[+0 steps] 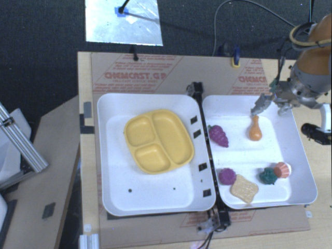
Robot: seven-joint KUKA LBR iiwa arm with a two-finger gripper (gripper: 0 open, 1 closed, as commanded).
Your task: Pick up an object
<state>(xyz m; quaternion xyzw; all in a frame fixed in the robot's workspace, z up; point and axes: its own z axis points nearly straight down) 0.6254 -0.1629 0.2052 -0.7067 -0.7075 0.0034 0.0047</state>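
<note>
In the right bin (298, 154), the near wall holds a loose row of toy food: a tan slice of bread (244, 189) at about six o'clock, a purple berry-like piece (226, 176) touching its left corner, and toward four o'clock a dark green piece (268, 176) pressed against a small pink cupcake (281, 169). They lie scattered with gaps around most of them, which looks meant to leave room for fingers to come down on either side.

Farther in, a purple bunch of grapes (218, 135) sits at nine o'clock beside the divider, and an orange drumstick-shaped piece (254, 129) lies near twelve o'clock, its narrow end pointing to the far wall.

The left bin (111, 139) carries one yellow divided plate (157, 140), its three compartments bare.

At the far right corner the gripper (271, 102) hangs above the right bin's rim, its fingers spread apart and gripping nothing. The drumstick lies just below it and is probably the thing to be picked; no object is lifted yet.
</note>
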